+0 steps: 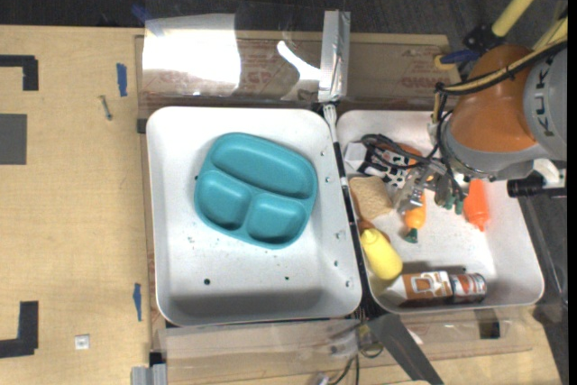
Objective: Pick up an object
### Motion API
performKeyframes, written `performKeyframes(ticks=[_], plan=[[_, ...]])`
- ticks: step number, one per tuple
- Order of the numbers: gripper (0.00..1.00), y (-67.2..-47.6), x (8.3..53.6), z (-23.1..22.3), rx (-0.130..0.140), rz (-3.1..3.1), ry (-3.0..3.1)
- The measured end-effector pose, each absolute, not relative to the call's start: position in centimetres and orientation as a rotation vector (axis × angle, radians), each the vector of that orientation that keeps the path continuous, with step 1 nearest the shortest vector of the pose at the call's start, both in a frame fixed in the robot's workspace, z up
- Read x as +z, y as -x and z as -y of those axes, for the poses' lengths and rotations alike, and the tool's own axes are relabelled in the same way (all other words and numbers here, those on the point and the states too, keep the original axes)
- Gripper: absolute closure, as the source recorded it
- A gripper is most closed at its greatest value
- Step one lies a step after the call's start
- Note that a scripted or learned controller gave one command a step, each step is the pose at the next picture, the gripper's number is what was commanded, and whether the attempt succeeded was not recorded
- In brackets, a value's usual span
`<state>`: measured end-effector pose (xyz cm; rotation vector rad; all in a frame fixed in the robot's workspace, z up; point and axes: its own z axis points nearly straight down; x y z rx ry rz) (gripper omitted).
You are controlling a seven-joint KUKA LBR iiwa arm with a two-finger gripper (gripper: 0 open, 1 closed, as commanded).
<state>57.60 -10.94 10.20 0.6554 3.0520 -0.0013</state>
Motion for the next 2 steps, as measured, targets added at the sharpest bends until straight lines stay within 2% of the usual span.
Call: performKeyframes(ticks=[1,2], plan=[[0.00,-57.6,10.1,10.9,-0.001,-3.053,-0.656],[0.00,-55.5,8.9,11.1,0.005,-3.017,-0.832]])
